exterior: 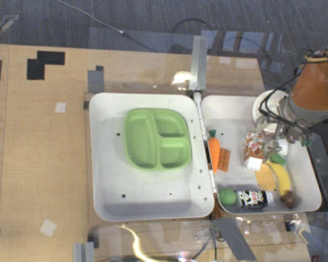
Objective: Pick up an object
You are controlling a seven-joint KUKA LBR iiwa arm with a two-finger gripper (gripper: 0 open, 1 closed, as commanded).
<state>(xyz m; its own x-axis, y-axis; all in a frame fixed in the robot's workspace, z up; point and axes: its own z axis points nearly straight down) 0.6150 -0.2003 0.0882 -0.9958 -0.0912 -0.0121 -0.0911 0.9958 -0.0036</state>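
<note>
Over the right bin (235,111), the arm comes down so the gripper (275,145) sits right above a little patterned carton (253,145), touching or nearly so; honestly can't tell how wide it's set, the wrist and cables hide that. Just below the carton there's a white cube (254,164), then a yellow banana (280,179) with a dark end next to a yellow block (265,180). Left of the carton lies a carrot (213,153) beside an orange waffle-looking piece (224,160). Toward the bin's near edge: a green ball (227,196) and a black-and-white box (252,198). The left bin (106,201) holds a green divided plate (156,138). Both bins sit on the desk (38,162).
</note>
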